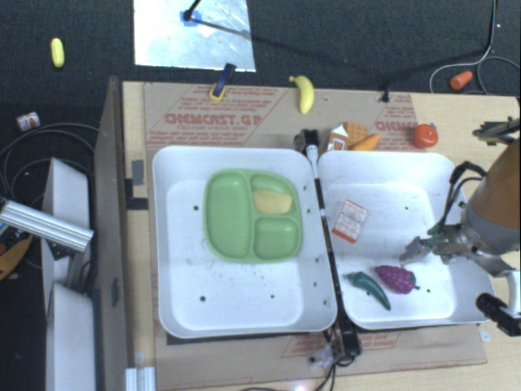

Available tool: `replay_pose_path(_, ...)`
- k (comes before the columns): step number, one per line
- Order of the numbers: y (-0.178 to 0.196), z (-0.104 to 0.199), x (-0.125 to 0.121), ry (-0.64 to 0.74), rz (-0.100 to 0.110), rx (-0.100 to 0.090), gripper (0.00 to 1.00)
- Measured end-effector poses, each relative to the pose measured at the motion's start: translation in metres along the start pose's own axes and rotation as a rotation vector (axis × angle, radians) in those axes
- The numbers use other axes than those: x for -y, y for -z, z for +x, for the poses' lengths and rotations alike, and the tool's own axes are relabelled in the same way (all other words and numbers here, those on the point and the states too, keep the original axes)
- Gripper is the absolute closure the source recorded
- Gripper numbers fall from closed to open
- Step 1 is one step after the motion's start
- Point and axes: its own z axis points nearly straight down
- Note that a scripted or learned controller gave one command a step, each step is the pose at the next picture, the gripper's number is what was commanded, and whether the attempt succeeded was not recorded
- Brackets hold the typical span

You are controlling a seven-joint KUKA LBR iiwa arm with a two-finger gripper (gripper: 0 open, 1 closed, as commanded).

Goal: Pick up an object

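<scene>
- The bench point(244, 116) is topped with a brown board printed in red letters. It stands on a dark, speckled floor, where a shiny silver sheet point(194, 23) lies well beyond the bins.
- Two shallow white bins with rounded corners sit side by side: the right bin point(391, 177) lies under the claw point(413, 249), and the left bin point(236, 300) is to its left.
- The claw comes in from the right on a grey arm with an orange band point(498, 190); whether its tips are parted or closed I cannot tell, and nothing can be seen caught in it.
- Just below the claw lies a bumpy purple bunch of grapes point(396, 278); whether the two touch I cannot tell.
- Beside the grapes, lower left of the claw, rests a smooth, curved green pepper point(370, 287).
- Up and to the left of the claw lies a small flat white packet point(349, 220) with red print.
- Far left, in the other bin, sits a glossy green divided plate point(236, 218) with a pale yellow piece point(273, 200) in one compartment.
- Beyond the bins, on the board, are a yellow banana point(304, 94), a red tomato point(425, 135) and an orange carrot point(366, 142).
</scene>
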Motion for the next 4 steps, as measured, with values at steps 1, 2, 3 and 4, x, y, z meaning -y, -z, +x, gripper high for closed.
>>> replay_pose_path(1, -0.022, 0.047, 0.000, 0.011, 0.005, -0.006, 0.00)
replay_pose_path(2, -0.052, 0.003, 0.000, 0.004, 0.004, -0.004, 0.00)
replay_pose_path(3, -0.051, 0.007, 0.000, 0.005, 0.003, -0.004, 0.00)
replay_pose_path(4, -0.040, 0.007, -0.001, 0.005, 0.001, -0.005, 1.00)
